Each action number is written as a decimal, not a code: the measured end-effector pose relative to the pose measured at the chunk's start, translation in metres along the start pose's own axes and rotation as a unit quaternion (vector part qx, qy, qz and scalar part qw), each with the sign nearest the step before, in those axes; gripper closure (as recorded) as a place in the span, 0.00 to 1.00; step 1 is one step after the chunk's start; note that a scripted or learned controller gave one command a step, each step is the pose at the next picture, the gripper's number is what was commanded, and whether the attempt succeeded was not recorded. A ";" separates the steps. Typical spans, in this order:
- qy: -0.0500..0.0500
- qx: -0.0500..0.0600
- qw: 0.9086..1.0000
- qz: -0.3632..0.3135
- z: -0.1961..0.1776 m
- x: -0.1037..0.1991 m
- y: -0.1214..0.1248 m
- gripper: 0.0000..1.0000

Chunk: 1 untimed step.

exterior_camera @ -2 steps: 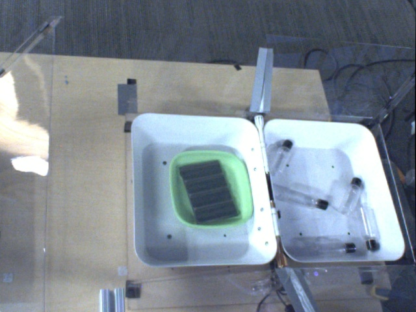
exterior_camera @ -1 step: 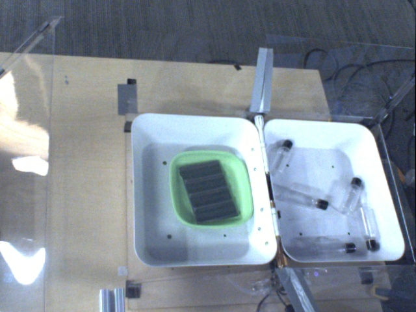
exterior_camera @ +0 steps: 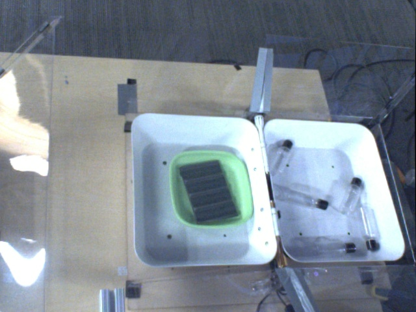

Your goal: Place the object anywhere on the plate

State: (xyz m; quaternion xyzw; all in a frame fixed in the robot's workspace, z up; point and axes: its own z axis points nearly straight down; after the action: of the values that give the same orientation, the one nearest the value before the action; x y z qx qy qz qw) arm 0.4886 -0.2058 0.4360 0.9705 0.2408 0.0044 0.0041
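Note:
A light green square plate [exterior_camera: 177,197] sits in the middle of the left white bin [exterior_camera: 148,194]. On the plate lies a dark grey ribbed block [exterior_camera: 208,192], turned slightly off square and covering most of the plate's floor. Nothing touches the block from above.
The right white bin [exterior_camera: 312,164] holds several clear vials with black caps, among them one at the upper left [exterior_camera: 281,153], one near the middle [exterior_camera: 307,199] and one at the right [exterior_camera: 353,194]. A grey metal post [exterior_camera: 262,80] stands behind the seam between the bins.

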 end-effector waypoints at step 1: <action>-0.002 0.003 0.999 0.047 0.037 0.000 -0.001 0.00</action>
State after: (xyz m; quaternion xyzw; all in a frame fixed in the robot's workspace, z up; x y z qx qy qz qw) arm 0.4884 -0.2051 0.3985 0.9808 0.1950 0.0018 0.0013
